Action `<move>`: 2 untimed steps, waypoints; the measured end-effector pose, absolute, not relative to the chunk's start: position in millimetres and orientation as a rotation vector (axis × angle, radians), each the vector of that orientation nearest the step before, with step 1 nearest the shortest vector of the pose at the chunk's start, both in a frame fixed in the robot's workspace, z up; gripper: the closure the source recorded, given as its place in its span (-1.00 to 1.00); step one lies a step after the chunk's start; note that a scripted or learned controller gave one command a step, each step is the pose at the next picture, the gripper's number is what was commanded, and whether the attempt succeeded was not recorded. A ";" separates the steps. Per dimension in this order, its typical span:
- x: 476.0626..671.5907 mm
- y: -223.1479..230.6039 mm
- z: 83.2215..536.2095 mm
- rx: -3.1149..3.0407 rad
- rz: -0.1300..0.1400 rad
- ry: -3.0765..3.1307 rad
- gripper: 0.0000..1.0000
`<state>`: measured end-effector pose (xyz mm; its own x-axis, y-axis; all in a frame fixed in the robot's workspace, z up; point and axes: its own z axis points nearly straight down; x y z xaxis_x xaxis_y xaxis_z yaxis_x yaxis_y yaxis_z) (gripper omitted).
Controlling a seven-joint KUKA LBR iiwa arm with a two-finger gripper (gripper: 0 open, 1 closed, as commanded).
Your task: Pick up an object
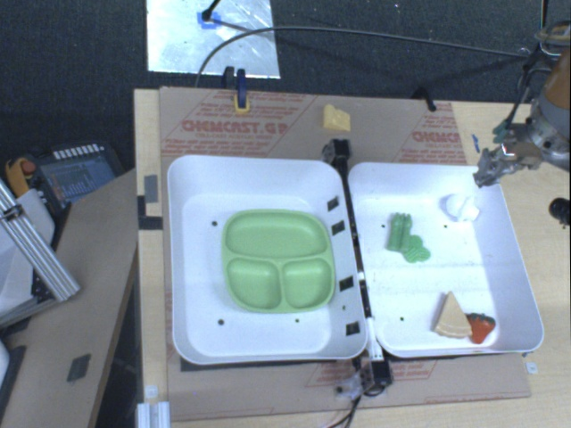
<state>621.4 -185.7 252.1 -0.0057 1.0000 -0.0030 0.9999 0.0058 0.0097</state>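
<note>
Nearby, a small white object (461, 207) lies below the end effector (489, 173), whose grip I cannot tell.

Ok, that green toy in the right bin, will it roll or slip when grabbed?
The green toy looks lumpy and lies flat, so it probably won't roll. Its surface seems smooth plastic, so it could slip. It looks small and likely light.

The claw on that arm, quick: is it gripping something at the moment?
Gripper: cannot be told; it hangs over the right bin's far corner, near a small white object.
</note>
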 end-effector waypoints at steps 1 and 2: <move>622.6 -185.9 266.4 2.212 0.004 2.224 1.00; 621.3 -136.1 259.9 2.211 0.003 2.231 1.00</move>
<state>621.3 -136.1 259.9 -0.0090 1.0000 0.0011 1.0000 0.0090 0.0015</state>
